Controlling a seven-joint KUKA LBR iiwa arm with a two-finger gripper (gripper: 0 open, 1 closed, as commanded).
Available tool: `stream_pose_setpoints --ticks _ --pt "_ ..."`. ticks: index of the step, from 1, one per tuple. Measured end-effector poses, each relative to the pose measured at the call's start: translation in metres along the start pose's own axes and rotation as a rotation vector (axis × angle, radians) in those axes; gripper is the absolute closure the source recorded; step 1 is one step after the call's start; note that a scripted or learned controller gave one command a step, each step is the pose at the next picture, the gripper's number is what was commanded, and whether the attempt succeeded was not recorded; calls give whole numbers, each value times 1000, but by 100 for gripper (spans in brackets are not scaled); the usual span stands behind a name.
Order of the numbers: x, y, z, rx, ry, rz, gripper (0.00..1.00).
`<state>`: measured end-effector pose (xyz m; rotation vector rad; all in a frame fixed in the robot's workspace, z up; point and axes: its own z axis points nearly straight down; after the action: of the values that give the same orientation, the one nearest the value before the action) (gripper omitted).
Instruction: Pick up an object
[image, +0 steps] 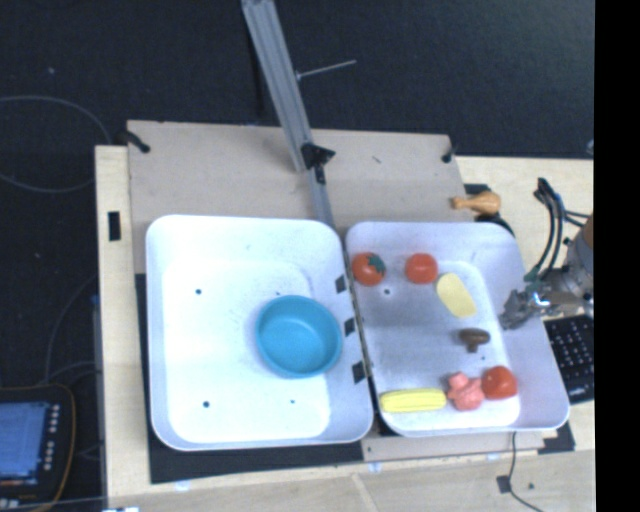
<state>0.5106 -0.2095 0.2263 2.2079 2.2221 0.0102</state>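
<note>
A smooth yellow oblong piece (456, 295) lies in the right bin (540, 395), its long axis slanting from upper left to lower right. Around it sit two red round pieces (421, 268), a tomato-like ball (368, 268), a brown lump (474, 339), a pink figure (462, 391), another red ball (498, 382) and a yellow bar (412, 401) lying crosswise. The left bin (200, 260) holds a glossy blue bowl (297, 335). The gripper (522, 305) hangs at the right bin's edge; I cannot tell its state.

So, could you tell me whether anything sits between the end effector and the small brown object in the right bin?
Nothing visible does. The end effector is at the right bin's right wall, and the small brown object lies just left of and below it, with bare bin floor between. The yellow piece and red ball lie off to either side.
</note>
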Motion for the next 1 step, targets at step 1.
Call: stream_pose_setpoints --ticks 1 --pt "-1 3 -56 1 0 0 100"
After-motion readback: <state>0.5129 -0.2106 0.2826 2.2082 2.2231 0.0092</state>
